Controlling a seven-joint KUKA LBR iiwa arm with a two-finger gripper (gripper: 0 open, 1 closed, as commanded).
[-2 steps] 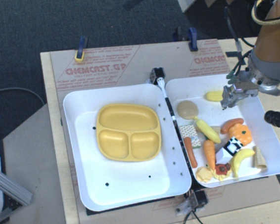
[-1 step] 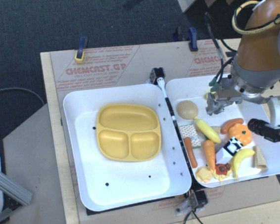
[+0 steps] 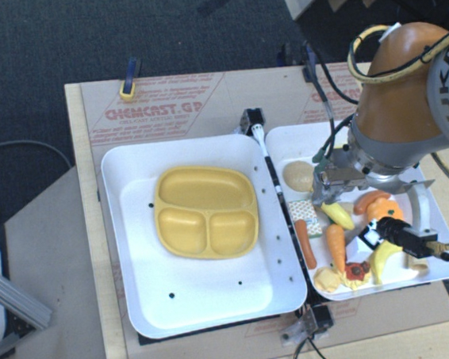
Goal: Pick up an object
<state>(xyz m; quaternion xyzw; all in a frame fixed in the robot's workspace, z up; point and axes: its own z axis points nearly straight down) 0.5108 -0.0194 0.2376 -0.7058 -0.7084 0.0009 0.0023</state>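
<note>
The right bin (image 3: 285, 146) holds a heap of toy food: a beige round piece (image 3: 296, 177), a yellow lemon-like piece (image 3: 339, 216), an orange carrot (image 3: 336, 244), a thin red-orange stick (image 3: 304, 244), a banana (image 3: 384, 259), an orange fruit (image 3: 385, 209) and a pale piece (image 3: 328, 281). My gripper (image 3: 327, 193) hangs low over the middle of this bin, just above the yellow piece and beside the beige one. The orange-banded wrist covers the fingers from above.
The left bin (image 3: 138, 263) holds a yellow three-compartment plate (image 3: 206, 212). A black divider clip (image 3: 252, 120) sits at the top between the bins, another at the bottom (image 3: 319, 316). Cables run along the right bin's far side.
</note>
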